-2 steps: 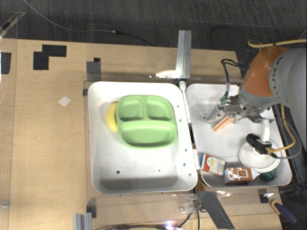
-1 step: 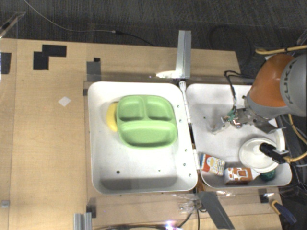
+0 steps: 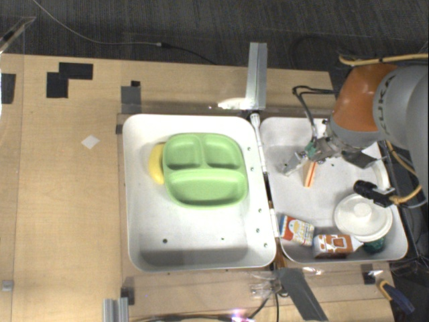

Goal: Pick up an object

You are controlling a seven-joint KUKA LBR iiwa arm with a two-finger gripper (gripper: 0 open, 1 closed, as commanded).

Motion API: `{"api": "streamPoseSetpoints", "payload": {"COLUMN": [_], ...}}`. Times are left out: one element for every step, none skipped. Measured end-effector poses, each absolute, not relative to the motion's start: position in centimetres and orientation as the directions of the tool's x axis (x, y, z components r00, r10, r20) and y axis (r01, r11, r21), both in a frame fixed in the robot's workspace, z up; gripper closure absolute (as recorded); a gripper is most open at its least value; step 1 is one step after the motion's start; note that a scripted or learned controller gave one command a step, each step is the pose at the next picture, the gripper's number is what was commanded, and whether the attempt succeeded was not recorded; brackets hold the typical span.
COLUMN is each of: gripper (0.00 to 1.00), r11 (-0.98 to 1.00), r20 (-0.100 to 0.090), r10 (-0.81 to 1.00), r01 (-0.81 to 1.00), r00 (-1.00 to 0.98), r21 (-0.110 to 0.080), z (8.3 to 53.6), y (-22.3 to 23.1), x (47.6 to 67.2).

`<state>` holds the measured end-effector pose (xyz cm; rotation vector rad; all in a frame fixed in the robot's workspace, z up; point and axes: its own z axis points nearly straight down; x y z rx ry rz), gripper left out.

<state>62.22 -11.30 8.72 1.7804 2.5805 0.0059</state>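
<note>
The gripper (image 3: 293, 164) is hovering in the right bin (image 3: 288, 129) beside an orange stick (image 3: 310, 174); its grip state cannot be determined. Carton (image 3: 295, 230) lettering is appearing illegible.

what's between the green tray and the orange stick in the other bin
In the camera view, the two bins' adjoining rims and bare white floor lie between the green tray and the orange stick.

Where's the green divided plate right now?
In the camera view the green divided plate lies in the left white bin, toward its upper half, partly covering a yellow object at its left edge, across the divider from the pincer.
</note>
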Motion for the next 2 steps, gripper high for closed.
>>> {"api": "streamPoseSetpoints", "payload": {"gripper": [1.0, 1.0], "r11": [0.355, -0.031], "r20": [-0.01, -0.001], "r10": [0.935, 1.0], "r01": [0.935, 1.0], "r00": [-0.355, 0.031], "r21": [0.016, 0.006], "z": [10.1, 18.7], "y": [-11.4, -7.0], "x": [62.5, 65.6]}}
